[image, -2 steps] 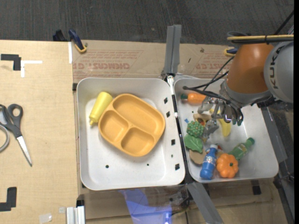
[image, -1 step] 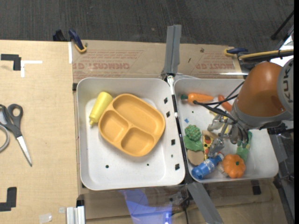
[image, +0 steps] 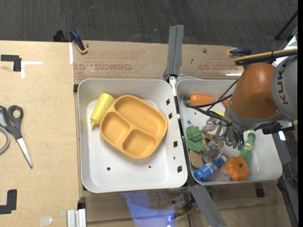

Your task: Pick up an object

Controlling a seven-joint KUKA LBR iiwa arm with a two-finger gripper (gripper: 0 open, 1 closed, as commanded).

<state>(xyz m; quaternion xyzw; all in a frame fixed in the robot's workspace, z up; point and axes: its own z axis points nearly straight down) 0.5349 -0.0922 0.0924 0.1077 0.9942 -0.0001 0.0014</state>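
While the arm hangs low over the right bin (image: 265, 174), here is how the pile reads.

Gripper: the gripper (image: 218, 135) sits down among the toys near the middle of that bin, metal parts and cables crowding it.
Fingers: too tangled with clutter to call; I cannot tell whether they are apart or closed, and nothing shows plainly between them.
Nearest target: the blue bottle (image: 208, 169), lying on its side at six o'clock from the gripper, just beside it.
How it handles: looks like light, hollow plastic, smooth and round, so likely to roll or squirt out; take it across the middle of the body.
Other choices: a green studded toy (image: 194, 137) at nine o'clock, probably soft and grippy; an orange pumpkin (image: 237, 168) at five o'clock, rounded and awkward; a carrot (image: 202, 99) at twelve o'clock, slim and easy to pinch across; a small green bottle (image: 247, 145) at three o'clock.
Left bin: a yellow divided plate (image: 133, 125) with a yellow bottle (image: 101, 108) touching its ten o'clock edge; the plate is wide, stiff, a poor fit.
Counter: scissors (image: 16, 131) lie well apart, at far nine o'clock.
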